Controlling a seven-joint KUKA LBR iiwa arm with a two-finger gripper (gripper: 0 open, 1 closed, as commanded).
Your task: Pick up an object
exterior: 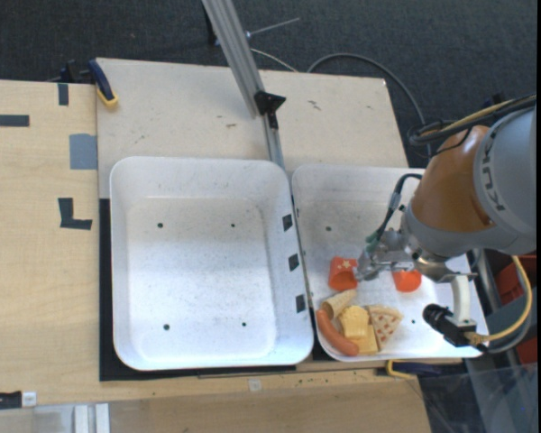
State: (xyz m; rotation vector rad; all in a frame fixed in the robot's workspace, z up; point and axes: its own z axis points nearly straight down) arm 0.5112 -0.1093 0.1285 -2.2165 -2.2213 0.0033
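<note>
I see gripper (371, 264) low in right bin (343, 197), beside orange piece (342, 272); jaw state unclear; nothing lifted yet.

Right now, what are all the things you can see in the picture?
White bins: 2, side by side on the bench, left bin, right bin.
Orange pieces: 2, in the right bin, one left of the gripper, one right of it.
Hot dog: 1, reddish, near edge of the right bin.
Yellow food pieces: a cluster, count unclear, beside the hot dog.
Metal pole: 1, grey, behind the bins.
Arm: 1, grey and orange, from the right.
Gripper: 1, low over the right bin.
</note>
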